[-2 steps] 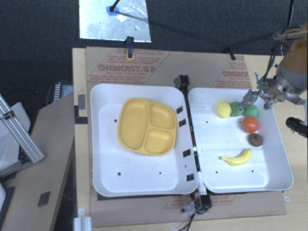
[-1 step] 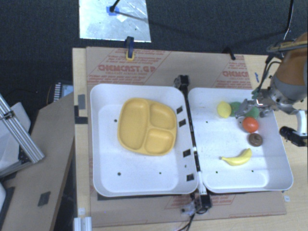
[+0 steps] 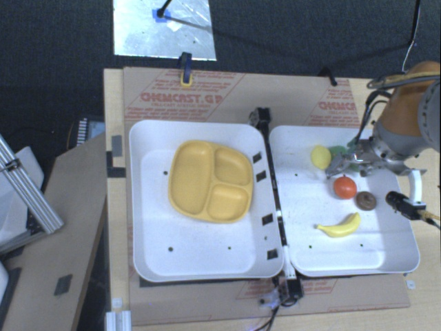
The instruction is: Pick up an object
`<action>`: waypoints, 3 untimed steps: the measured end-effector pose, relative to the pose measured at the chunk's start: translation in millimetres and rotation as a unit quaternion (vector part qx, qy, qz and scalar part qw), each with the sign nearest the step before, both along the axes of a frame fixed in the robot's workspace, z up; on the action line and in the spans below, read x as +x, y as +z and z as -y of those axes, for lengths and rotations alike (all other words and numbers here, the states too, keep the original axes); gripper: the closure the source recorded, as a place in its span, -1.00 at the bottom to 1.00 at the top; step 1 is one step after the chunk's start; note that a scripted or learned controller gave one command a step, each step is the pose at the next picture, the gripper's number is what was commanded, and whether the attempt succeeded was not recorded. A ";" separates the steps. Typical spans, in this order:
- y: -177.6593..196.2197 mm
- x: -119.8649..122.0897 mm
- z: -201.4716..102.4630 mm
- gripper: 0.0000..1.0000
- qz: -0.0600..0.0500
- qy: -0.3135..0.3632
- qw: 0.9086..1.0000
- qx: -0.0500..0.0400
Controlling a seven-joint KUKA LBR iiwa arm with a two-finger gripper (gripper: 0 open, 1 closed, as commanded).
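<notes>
At the bottom of the frame you see the right bin (image 3: 386,257), and lowest in it a yellow banana (image 3: 340,226) lying curved on the white floor, right of centre. Just above and to its right sits a small brown round piece (image 3: 366,200), and beside that, up and to the left, a red tomato (image 3: 344,186). Look a little higher and you find a yellow lemon (image 3: 320,157) with a green object (image 3: 338,152) touching its right side, partly hidden by the arm. The gripper (image 3: 348,163) hangs over this cluster, just above the tomato and right of the lemon; you cannot tell how its fingers stand, nor whether anything is caught in them. In the left bin (image 3: 148,247), at mid-frame, a yellow divided plate (image 3: 210,181) lies flat. Beyond both bins, at the upper left of the frame, a shiny foil sheet (image 3: 164,18) lies on dark cloth
</notes>
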State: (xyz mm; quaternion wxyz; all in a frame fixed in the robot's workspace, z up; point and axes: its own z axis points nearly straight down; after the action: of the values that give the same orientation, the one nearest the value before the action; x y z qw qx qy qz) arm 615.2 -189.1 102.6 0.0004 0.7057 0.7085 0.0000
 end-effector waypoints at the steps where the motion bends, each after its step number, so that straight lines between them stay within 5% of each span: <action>1: -18.4 0.6 -0.4 -1.00 0.000 0.000 1.000 0.000; 2: -6.1 2.2 -0.1 1.00 0.002 0.001 1.000 -0.001; 3: 45.1 0.8 -9.1 1.00 0.003 0.001 1.000 0.000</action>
State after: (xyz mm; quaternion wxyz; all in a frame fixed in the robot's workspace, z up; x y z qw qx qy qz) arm 616.0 -180.0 147.7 0.0031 0.7052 0.7090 0.0021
